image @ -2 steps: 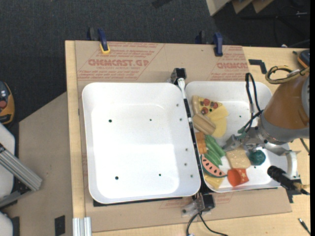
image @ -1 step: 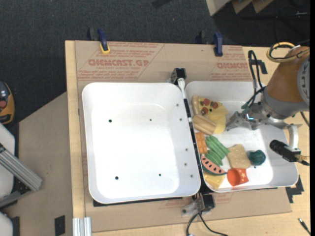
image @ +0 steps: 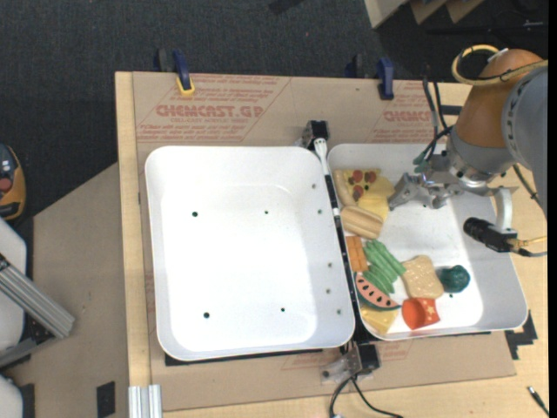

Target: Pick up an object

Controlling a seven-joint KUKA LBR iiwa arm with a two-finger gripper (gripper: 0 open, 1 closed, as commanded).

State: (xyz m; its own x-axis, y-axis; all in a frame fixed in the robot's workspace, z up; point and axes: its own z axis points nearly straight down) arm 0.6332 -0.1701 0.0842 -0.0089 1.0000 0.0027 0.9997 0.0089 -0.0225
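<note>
A brown fibreboard bench [image: 261,111] carries two glossy white plastic bins. Nearest in the right bin [image: 487,307] lie a watermelon slice [image: 376,292], ridged green pod [image: 384,261] and red pepper [image: 419,313]. Farther back, the metal gripper [image: 416,192] hovers, jaws apart, holding nothing.

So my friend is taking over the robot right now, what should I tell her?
Gripper: above the right bin, near its top; nothing seen between its fingers, and whether they are open is unclear.
Things: toy food lies in the right bin, mostly along its left side: pizza slice, bread roll, green pods, watermelon slice, toast, red piece, teal piece.
Left bin: no toys seen in it.
Done: nothing picked up yet.
Left: grab one object and lift it.
</note>
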